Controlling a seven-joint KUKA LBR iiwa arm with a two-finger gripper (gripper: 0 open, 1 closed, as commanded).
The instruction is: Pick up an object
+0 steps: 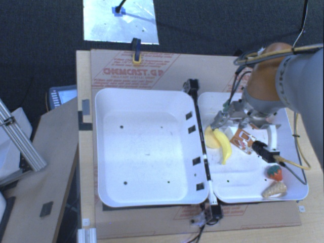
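The right bin [298, 186] holds several small objects. A yellow banana [223, 146] lies near its left wall, beside a rounder yellow piece [211, 137]. An orange-and-white patterned packet [243, 139] lies just right of the banana. A red and orange fruit-like thing [274, 172] and a tan bread-like piece [274, 189] sit in the front right corner. My gripper [229, 120] hangs low over the bin's back part, just above the banana's upper end and the packet. No object shows between its tips.
The left bin [109, 100] stands alongside, divided from the right one by a ridge with black clips [197, 161]. The grey arm with its orange band [266, 82] crosses the right bin's back right. A yellow clamp [136, 52] sits behind the bins.
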